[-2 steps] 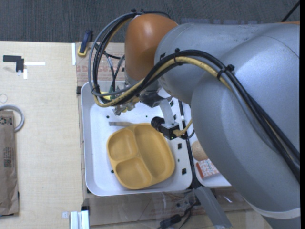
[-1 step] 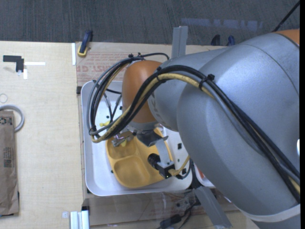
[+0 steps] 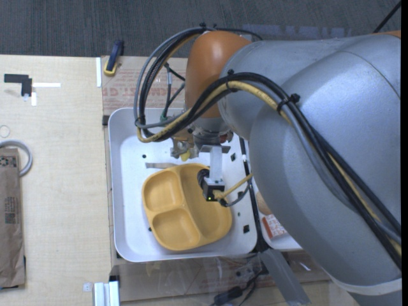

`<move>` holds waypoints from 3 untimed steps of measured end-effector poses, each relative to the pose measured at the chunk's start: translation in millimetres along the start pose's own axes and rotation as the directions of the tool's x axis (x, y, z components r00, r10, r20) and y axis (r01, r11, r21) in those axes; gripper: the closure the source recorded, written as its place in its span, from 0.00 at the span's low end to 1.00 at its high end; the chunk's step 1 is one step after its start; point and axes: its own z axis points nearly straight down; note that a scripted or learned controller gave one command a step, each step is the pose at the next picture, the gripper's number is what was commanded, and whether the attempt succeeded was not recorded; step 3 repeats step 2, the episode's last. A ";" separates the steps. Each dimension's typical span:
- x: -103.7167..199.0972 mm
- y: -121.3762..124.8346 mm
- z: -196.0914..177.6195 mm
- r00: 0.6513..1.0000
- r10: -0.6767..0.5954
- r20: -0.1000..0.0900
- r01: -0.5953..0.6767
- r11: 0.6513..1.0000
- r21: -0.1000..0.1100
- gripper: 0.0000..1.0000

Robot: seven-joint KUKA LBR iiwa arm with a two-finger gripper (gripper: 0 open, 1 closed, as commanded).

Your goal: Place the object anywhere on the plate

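Note:
A yellow plate (image 3: 172, 215) with three compartments lies in the left white bin (image 3: 124, 190), towards its front right. My gripper (image 3: 185, 148) hangs over the bin just beyond the plate's far rim, under the orange wrist band. A small yellowish thing shows at the gripper's tip, but I cannot make out whether it is held. A thin grey strip (image 3: 159, 166) lies flat on the bin floor against the plate's far rim. The arm's bulk hides the plate's right edge.
The grey arm covers most of the right bin, where a red and white packet (image 3: 275, 227) peeks out. A blue and yellow tool (image 3: 115, 57) lies beyond the bins. A brown paper bag (image 3: 9, 215) rests on the bench at far left.

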 end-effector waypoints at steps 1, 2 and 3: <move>50.4 -29.6 49.4 0.994 0.108 -0.013 -0.108 0.994 -0.021 1.00; 51.4 -33.4 54.5 0.994 0.105 -0.010 -0.105 0.994 -0.011 0.00; 51.4 -33.4 54.5 0.994 0.105 -0.010 -0.105 0.994 -0.011 0.00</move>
